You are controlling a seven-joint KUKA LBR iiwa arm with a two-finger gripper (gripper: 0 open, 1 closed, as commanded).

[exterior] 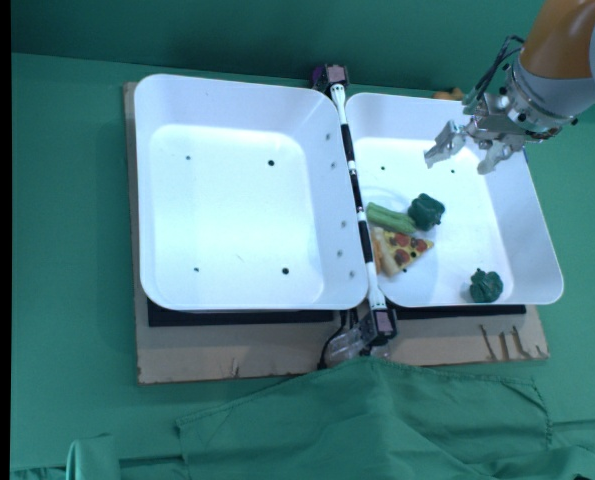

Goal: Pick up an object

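Two shallow white plastic bins sat side by side on the green-covered worktop (67, 218), joined along a black-and-white divider strip (355, 193). The left bin (152, 103) held no items. The right bin (537, 258) held four candidates for the pick: a long green vegetable piece (389, 217), a dark green pepper-shaped toy (426, 209) just beside it, a flat pizza-slice toy (398, 250) touching the near side of the vegetable piece, and a second dark green lumpy toy (486, 286) near the right near corner, well apart from the cluster.

The claw (470, 150) hovered over the far part of the right bin, its fingers spread and nothing between them. The task appeared to be at the approach stage: no item was gripped or lifted, and descent, closure and lift all remained.

Clearance was judged best around the lone toy at the near right, though the bin wall ran close by. The cluster lay beside the divider, and its crowded items could obstruct finger placement.
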